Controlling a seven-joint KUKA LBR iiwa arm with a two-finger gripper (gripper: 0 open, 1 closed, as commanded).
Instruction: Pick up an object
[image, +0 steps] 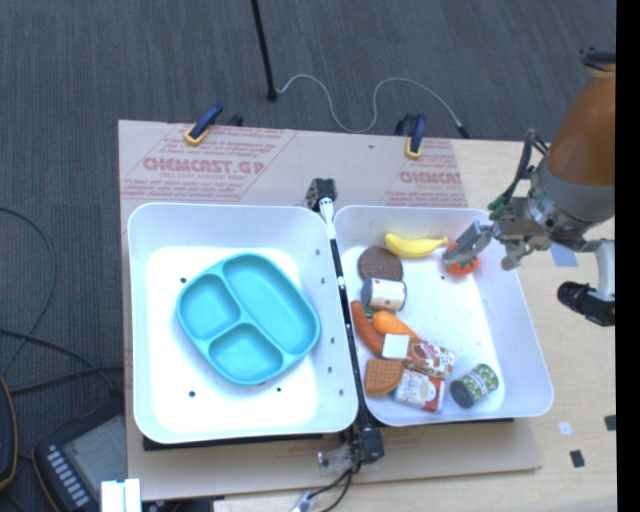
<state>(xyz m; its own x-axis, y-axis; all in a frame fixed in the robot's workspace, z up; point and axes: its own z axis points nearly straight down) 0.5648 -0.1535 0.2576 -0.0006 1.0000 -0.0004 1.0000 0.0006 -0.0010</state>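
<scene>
Right bin's (535, 345) far-right floor lies open; food crowds along its left wall, banana (414, 243) behind.

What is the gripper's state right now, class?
Gripper: over the right white bin's far corner, beside a small red-orange toy; whether open or shut cannot be told.

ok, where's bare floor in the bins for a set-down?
Right bin: bare strip between the can and the gripper. Crowded along its left wall, banana down to the waffle. Left bin: margins around the blue tray.
</scene>
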